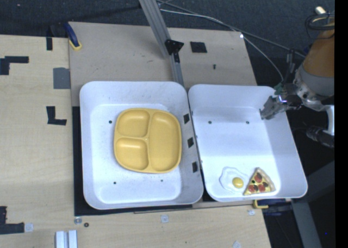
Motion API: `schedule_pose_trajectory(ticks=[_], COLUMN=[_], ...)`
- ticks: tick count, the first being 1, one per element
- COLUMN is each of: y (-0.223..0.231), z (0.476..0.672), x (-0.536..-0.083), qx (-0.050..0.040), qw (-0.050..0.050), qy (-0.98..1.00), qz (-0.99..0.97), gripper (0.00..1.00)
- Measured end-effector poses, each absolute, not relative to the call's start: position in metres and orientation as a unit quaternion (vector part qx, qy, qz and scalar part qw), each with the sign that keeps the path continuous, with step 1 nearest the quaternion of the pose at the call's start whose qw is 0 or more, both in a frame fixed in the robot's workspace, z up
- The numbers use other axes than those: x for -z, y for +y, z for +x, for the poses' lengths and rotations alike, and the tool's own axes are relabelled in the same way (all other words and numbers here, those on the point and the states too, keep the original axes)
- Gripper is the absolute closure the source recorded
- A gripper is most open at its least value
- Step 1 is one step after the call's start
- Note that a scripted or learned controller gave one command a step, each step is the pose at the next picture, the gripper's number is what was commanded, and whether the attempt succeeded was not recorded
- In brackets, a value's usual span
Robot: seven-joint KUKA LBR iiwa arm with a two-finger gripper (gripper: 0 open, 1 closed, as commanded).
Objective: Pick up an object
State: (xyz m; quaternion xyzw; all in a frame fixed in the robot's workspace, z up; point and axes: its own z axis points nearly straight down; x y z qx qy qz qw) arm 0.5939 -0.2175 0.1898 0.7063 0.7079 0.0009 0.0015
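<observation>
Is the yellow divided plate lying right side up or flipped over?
Right side up. The yellow divided plate lies flat in the left bin, its three compartments facing upward with raised dividers visible.

Wooden bench (32,149) bears two white bins (98,100), side by side.

Nothing to read here, folks: no word, number, brand or label comes through anywhere in this view. The yellow divided plate (147,140) is plain moulded plastic with no print on it. The toy pizza slice (259,182) carries red and dark toppings, but those are decoration, not writing, and the toy fried egg (234,179) beside it is bare too. The black tape pieces (55,115) on the wooden bench (32,149) are just strips and corners, spelling nothing. Both white bins (98,149) show blank walls.
</observation>
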Motion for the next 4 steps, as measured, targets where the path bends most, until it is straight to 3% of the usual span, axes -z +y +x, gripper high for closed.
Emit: schedule_pose_trajectory(ticks=[1,3,4], y=[-0.217,-0.111,-0.056], z=[0.595,0.612,0.619], x=[-0.243,-0.255,-0.237], qx=[-0.0012,-0.0005,0.0004], qw=[0.002,0.000,-0.001], qy=[0.708,0.710,0.709], qz=[0.706,0.705,0.705], gripper=[1.00,1.00,1.00])
